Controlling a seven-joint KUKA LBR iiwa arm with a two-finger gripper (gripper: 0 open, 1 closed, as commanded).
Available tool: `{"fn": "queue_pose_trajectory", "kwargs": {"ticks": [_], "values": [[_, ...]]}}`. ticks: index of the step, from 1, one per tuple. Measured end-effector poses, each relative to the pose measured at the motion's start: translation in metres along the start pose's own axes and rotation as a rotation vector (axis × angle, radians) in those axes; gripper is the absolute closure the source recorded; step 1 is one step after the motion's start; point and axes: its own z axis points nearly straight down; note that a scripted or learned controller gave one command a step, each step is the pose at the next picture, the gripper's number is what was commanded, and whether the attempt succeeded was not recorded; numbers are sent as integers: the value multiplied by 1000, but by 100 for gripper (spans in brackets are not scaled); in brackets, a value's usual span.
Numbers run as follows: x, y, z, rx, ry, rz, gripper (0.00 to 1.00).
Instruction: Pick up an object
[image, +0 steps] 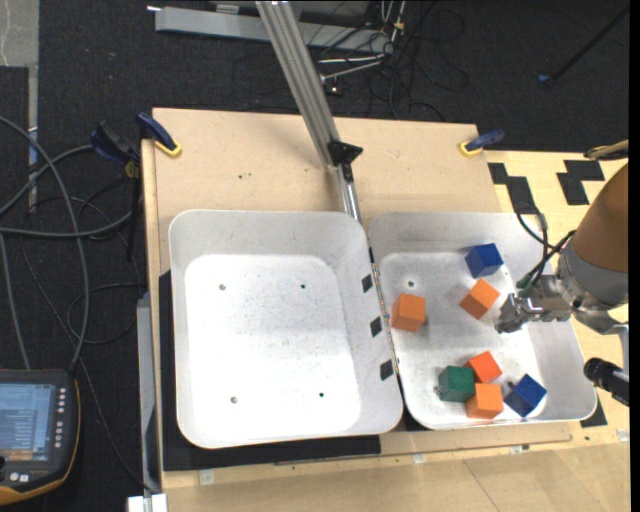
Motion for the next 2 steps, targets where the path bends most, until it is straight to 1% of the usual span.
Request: {"fn": "queue_pose_trajectory", "kwargs": {"ticks": [1,2], "values": [[-5,9,-47,1,0,-1,100],[-6,11,-98,-1,0,-2,100]]}}
